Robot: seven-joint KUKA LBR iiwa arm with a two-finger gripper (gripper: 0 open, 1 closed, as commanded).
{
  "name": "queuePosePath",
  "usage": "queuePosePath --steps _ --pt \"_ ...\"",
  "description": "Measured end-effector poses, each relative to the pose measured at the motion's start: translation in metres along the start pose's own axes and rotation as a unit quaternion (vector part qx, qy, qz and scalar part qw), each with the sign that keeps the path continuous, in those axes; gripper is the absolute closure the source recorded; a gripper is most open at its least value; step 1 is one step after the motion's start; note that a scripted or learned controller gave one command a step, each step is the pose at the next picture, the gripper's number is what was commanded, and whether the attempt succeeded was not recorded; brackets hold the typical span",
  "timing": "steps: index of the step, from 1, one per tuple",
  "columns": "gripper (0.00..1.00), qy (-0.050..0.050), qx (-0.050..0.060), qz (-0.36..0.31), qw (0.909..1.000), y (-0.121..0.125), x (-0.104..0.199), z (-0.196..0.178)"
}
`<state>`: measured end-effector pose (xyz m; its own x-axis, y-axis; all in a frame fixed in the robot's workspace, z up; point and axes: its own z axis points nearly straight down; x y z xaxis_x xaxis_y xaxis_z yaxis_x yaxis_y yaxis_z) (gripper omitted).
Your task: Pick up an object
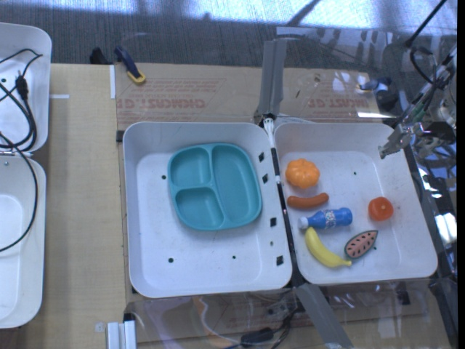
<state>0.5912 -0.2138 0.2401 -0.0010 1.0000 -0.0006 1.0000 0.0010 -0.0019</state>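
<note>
The right bin (407,267) holds several toy items. An orange pumpkin (302,173) sits near its left wall, with a brown sausage (307,201) just below it. A blue bottle (328,219) lies on its side in the middle, above a yellow banana (324,249) and a watermelon slice (360,243). A small orange-red fruit (380,209) sits further right. My gripper (392,145) hangs over the bin's back right corner, apart from all of them and up and to the right of the small fruit.
The left bin (145,260) holds a teal divided plate (214,186). A grey post (272,78) rises behind the seam between the bins. Cables and arm parts (436,100) crowd the right edge. White trays with black cords (18,107) lie at the far left.
</note>
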Motion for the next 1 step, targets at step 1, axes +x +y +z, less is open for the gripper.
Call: queuePosePath --steps 1 --pt "0.00 0.004 0.003 -0.001 1.0000 -0.0508 -0.0045 0.1130"
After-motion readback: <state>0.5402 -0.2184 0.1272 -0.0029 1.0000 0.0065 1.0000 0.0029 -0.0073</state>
